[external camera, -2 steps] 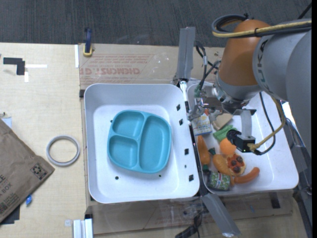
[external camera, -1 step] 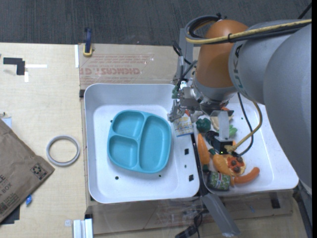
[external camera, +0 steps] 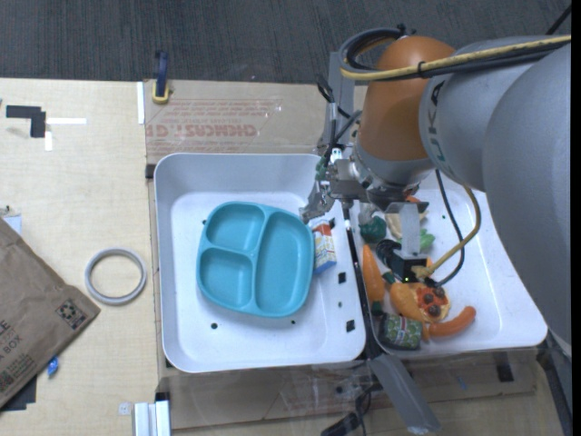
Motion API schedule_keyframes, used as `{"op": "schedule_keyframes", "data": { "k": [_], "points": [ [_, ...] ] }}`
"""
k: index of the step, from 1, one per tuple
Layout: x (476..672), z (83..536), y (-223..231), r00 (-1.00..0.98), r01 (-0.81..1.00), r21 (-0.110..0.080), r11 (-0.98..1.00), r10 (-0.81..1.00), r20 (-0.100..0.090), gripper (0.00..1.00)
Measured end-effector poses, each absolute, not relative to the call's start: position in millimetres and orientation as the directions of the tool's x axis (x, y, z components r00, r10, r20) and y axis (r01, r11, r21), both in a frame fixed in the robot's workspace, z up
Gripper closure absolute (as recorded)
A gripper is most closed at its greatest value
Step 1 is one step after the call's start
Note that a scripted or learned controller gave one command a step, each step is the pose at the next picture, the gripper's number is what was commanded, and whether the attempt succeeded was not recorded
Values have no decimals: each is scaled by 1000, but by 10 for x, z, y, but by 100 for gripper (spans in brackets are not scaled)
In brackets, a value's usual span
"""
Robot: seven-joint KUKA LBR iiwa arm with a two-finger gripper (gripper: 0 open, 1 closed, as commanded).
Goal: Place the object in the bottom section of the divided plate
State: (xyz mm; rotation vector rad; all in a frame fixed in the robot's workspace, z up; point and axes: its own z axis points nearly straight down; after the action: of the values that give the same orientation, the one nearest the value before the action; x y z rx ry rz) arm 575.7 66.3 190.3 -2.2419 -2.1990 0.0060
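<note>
A: What's the setting?

B: A pale wooden table (external camera: 73,180) with two shallow white bins side by side. Nearest the camera, on the table's left, a brown cardboard box (external camera: 32,312) and a ring of tape (external camera: 115,274).

A: And in the bins?

B: The left bin (external camera: 182,334) holds a teal divided plate (external camera: 256,258), all three sections bare. The right bin (external camera: 508,316) has a heap of toy food: a carrot (external camera: 372,275), a sausage (external camera: 451,322), a pizza slice (external camera: 422,300).

A: Where's the task object?

B: A small white packet (external camera: 324,247) hangs at the plate's right rim, just under the hand (external camera: 320,209).

A: Is it grasped?

B: The hand seems clenched on the packet's top. Farther back, a sheet of clear plastic (external camera: 227,121) lies behind the bins.
</note>
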Motion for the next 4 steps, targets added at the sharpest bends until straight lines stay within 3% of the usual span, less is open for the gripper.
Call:
{"op": "schedule_keyframes", "data": {
  "k": [1, 2, 3, 4],
  "points": [
    [5758, 1979, 650, 19, 1000, -7, -19, 1000, -4, 100],
    [5277, 1896, 877, 459, 888, -6, -459, 888, -5, 100],
    [5134, 1446, 1369, 669, 743, -5, -669, 743, -7, 100],
    [5135, 1446, 1368, 669, 743, -5, -669, 743, -7, 0]
  ]
}}
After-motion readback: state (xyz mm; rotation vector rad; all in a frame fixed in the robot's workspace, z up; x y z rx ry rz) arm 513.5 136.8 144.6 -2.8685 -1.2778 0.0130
